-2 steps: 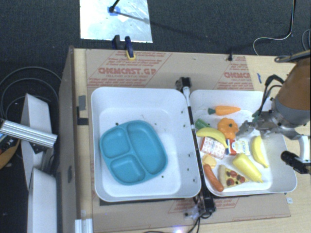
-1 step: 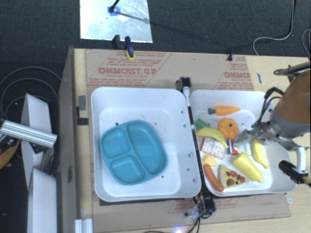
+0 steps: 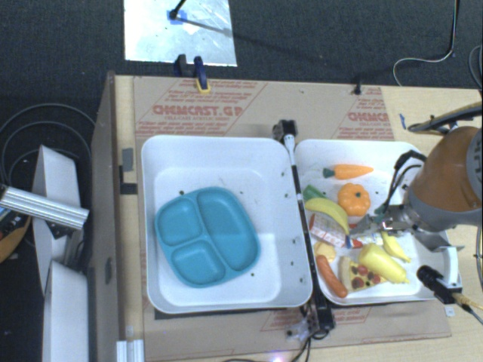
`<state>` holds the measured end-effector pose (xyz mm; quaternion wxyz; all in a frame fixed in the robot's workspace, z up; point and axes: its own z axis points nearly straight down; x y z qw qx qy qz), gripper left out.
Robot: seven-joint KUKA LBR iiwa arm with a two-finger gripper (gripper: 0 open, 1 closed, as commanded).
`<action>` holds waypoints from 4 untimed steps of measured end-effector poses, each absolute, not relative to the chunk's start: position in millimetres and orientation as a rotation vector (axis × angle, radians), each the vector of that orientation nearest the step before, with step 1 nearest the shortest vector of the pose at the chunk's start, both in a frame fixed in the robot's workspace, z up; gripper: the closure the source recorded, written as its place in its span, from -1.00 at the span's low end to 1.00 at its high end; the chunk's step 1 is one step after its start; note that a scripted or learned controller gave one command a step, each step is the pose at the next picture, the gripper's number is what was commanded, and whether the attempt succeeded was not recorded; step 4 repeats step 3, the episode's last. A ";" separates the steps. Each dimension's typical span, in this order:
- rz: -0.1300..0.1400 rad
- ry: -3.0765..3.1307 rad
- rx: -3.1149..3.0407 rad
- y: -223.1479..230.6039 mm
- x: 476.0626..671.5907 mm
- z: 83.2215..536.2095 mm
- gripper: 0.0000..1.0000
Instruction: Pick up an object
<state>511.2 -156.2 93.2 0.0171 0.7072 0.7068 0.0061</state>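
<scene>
Arm point(image 3: 453, 179) comes in from the right, wrist low over the right bin point(image 3: 392, 151). Hand point(image 3: 371, 223) sits down among the toy food, roughly mid-bin, just right of the banana point(image 3: 329, 210) and below the small orange pumpkin point(image 3: 354, 198). Can't tell whether it's released or clenched, and can't confirm anything is in its grasp.

Right bin contents: carrot point(image 3: 349, 171) near the back wall, pumpkin in front of it, banana running diagonally along the left side with a green piece point(image 3: 312, 193) at its upper end. Sausage point(image 3: 330, 275) lies by the front-left corner, pizza slice point(image 3: 359, 275) just beside it, yellow pepper point(image 3: 383, 262) touching the pizza's right side. Another small yellow item point(image 3: 395, 246) sits under the wrist, partly hidden.

Left bin point(image 3: 219, 151) holds a blue divided plate point(image 3: 207, 234), three compartments, lying flat and slightly rotated. Both bins sit side by side on the cardboard-covered surface point(image 3: 226, 100).
</scene>
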 end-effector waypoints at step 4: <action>0.011 2.222 2.204 -116.0 632.2 109.7 1.00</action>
